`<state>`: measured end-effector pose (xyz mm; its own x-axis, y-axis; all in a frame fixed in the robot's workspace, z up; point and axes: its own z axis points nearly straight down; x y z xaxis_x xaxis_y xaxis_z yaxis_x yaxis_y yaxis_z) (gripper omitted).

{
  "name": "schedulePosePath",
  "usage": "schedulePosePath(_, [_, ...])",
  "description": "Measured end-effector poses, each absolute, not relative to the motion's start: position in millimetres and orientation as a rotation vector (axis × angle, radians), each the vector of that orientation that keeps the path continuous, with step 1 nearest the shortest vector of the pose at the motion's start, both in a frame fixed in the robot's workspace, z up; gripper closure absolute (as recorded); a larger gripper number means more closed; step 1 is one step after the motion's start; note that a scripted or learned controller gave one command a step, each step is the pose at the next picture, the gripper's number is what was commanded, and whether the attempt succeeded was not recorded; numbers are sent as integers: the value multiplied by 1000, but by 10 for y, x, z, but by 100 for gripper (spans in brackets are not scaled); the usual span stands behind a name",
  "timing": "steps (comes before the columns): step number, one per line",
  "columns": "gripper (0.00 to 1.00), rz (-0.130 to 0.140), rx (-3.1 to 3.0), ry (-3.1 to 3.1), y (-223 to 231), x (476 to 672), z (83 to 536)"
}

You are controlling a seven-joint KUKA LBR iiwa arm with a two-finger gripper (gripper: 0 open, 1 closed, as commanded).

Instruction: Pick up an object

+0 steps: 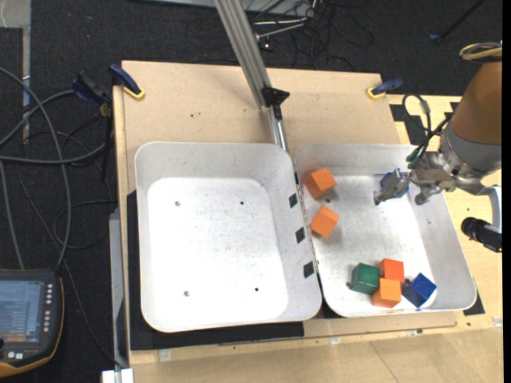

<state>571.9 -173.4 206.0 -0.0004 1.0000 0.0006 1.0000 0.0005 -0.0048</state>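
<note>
Risk noted: tight cluster at near edge of right bin (447,238) — green block (366,278), two orange blocks (390,282), blue block (418,289), touching; likely to jam or spill a grasp. Farther in, two separate orange cubes (322,203), easier targets. Left bin (160,214) bare. Pincer (393,187) hovering above right bin, well apart from blocks; grip state impossible to tell. Desk (207,102) beyond.

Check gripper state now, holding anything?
Gripper: over the right bin, no block seen between its fingers; open or shut cannot be told from this view.
</note>
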Motion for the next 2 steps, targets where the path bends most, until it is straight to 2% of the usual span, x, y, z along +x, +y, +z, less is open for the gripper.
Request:
schedulePosePath(1, [0, 4, -2217, -2221, -1656, 5758, 1578])
schedulePosePath(2, [0, 6, -2220, -2217, -1727, 5698, 983])
